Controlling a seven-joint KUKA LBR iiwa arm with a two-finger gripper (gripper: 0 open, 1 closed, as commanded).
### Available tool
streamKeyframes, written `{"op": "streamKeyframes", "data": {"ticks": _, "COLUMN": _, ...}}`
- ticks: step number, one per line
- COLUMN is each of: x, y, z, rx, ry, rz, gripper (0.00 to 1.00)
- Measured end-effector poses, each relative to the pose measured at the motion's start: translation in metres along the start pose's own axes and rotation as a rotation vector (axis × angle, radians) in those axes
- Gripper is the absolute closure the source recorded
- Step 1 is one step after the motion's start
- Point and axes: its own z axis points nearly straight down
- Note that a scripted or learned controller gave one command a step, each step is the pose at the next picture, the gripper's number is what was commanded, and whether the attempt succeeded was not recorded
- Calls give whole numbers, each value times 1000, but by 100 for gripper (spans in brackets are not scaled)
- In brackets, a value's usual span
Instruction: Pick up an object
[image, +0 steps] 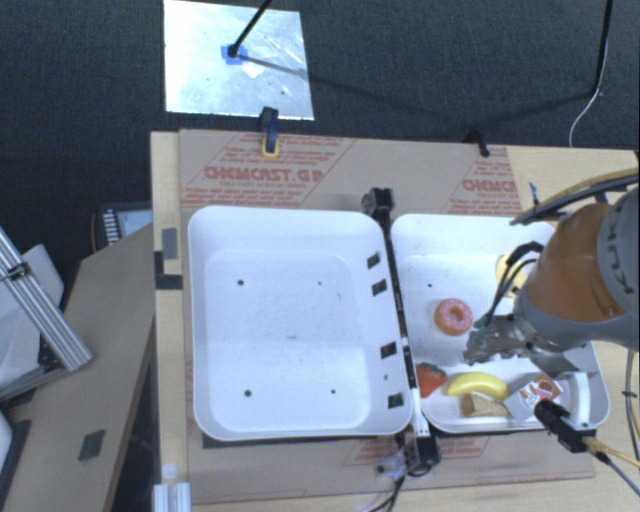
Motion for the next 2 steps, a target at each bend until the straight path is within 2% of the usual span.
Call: {"op": "streamKeyframes", "data": {"ticks": 2, "x": 0, "y": 2, "z": -21, "rx": -4, "ry": -1, "rz": -2, "gripper": 100}}
